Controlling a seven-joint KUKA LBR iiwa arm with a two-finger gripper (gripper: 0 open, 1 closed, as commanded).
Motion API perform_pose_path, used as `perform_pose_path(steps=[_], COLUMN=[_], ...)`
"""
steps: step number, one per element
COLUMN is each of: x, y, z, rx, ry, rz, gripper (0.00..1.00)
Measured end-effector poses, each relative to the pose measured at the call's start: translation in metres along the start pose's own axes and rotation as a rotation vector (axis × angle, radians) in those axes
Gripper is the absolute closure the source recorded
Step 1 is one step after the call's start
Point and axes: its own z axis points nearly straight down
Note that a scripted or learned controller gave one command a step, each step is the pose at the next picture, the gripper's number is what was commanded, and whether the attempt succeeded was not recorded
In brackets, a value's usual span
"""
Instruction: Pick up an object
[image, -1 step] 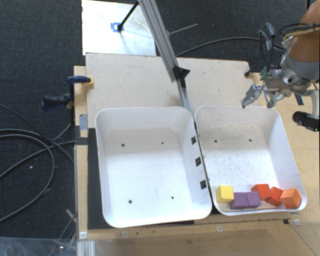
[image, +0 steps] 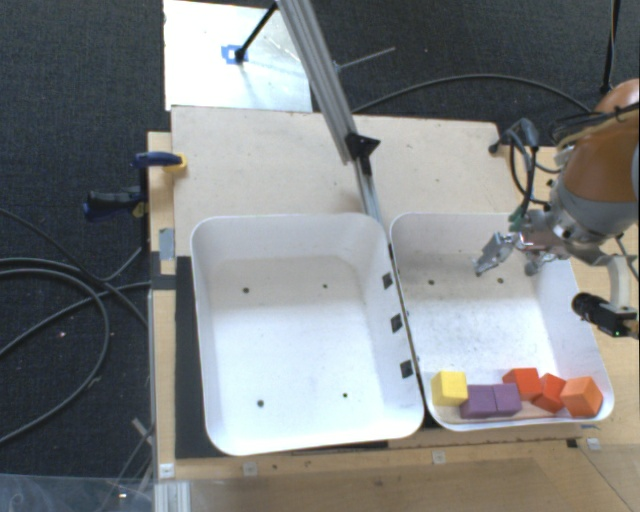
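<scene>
Five blocks (image: 518, 391) are seen bunched along the near edge of the right bin (image: 470, 310), probably settled there by the bin's tilt, at the table's (image: 260, 165) near right corner. The claw (image: 497, 252) is held above the bin's far part, well apart from them; whether it is released or clenched cannot be told.

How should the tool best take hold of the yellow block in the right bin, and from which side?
Grip the yellow block across its near and far faces, coming straight down. Its left face sits close to the right bin wall and the purple block crowds its right, so those sides probably leave too little finger room.
</scene>
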Motion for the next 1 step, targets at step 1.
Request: perform_pose_path(steps=[1], x=[-0.0482], y=[-0.0839], z=[0.0399], rx=[-0.002], ry=[-0.001], rz=[0.007], gripper=[0.00])
